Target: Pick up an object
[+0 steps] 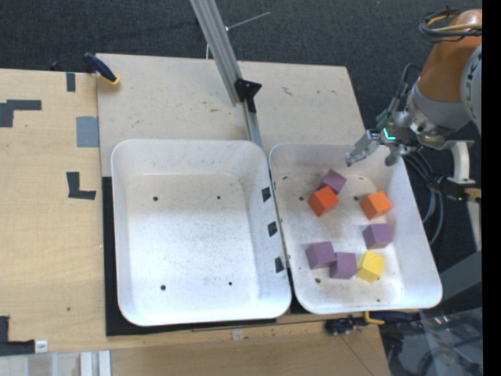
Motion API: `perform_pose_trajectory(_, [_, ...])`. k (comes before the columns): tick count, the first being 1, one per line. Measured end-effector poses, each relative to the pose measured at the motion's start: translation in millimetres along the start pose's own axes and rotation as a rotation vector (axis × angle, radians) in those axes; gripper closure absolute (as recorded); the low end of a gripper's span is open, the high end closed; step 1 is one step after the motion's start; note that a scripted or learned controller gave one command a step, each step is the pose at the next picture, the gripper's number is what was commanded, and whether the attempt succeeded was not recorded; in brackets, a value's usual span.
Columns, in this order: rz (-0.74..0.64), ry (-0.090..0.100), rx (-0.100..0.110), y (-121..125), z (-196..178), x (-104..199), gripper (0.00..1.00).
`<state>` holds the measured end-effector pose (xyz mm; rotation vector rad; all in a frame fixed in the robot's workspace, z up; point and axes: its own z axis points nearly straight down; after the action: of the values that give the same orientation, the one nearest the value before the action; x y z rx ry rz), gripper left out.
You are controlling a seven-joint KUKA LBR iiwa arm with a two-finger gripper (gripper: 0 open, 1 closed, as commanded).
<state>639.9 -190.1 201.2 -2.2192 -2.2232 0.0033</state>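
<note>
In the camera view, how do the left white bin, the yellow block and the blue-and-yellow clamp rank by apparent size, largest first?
1. Left white bin, by far the largest.
2. Blue-and-yellow clamp and yellow block look about alike; the clamp is longer and thinner and lies farther from the camera, so I would not rank them.

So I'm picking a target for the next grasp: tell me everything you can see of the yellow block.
The yellow block is a small cube with a matte, even colour and what looks like a hard surface. It sits turned at an angle to the walls, on the floor of the right bin, near its front right corner. Its left side touches or nearly touches a purple block; another purple block lies just behind it. The gripper is far off.
</note>
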Motion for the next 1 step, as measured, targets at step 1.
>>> perform_pose_trajectory(1, [0.001, 0.001, 0.006, -1.5, 59.4, -8.3, 0.00])
